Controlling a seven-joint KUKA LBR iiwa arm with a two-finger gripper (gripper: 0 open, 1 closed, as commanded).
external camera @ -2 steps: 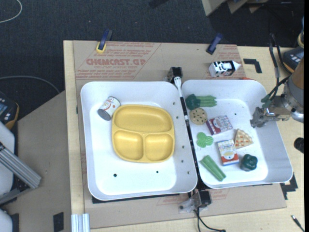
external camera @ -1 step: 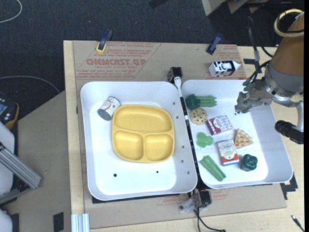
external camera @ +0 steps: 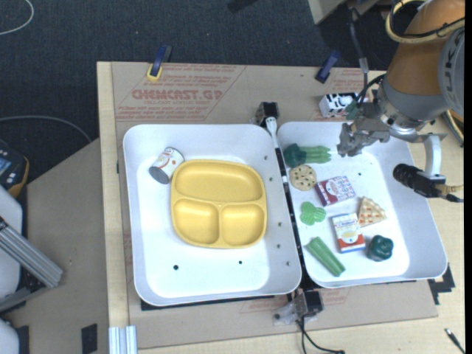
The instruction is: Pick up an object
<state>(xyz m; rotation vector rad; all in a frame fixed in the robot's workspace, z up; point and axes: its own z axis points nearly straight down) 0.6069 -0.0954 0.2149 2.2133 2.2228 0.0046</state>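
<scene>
My gripper (external camera: pixel 348 146) hangs over the far part of the right bin (external camera: pixel 413 268), just right of a green toy vegetable (external camera: pixel 306 154) and apart from it. Nearer the camera in this bin lie a round cookie (external camera: pixel 302 176), a red and white box (external camera: pixel 335 189), a small light green piece (external camera: pixel 312 213), a pizza slice (external camera: pixel 371 212), a red carton (external camera: pixel 346 231), a long green stick (external camera: pixel 325 256) and a dark green pepper (external camera: pixel 379 248). I see nothing held in the gripper.
The left bin (external camera: pixel 147 257) holds a yellow divided plate (external camera: pixel 218 201) and a small can (external camera: pixel 166 164) lying on its side at the far left. A black and white item (external camera: pixel 337 104) rests on the bench behind the right bin.
</scene>
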